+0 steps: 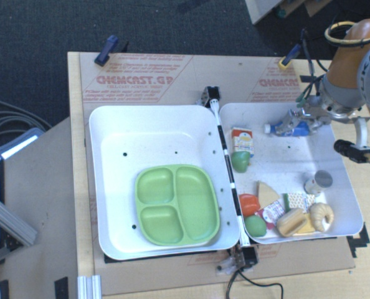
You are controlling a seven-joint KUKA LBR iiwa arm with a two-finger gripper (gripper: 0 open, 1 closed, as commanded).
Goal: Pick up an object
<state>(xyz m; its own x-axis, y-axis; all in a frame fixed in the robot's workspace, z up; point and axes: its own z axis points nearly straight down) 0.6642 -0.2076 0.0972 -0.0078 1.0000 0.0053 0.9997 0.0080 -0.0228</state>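
The end effector is low in the far part of the right bin, near its back wall, and the grey arm with the orange band reaches to it from the right. Its tips are blurred together with something blue and white just below them, so I cannot tell how far it is open or whether it holds anything. In the same bin, close to the divider, a small white and red carton lies with a green round object touching its near end. Further to the front there is a cluster of toy food: a red piece, a green ball, a pale wedge, a bread roll and a croissant-like pastry. A small grey cylinder stands just behind this cluster. The left bin holds a light green divided plate with three compartments. Both bins rest on the surface.
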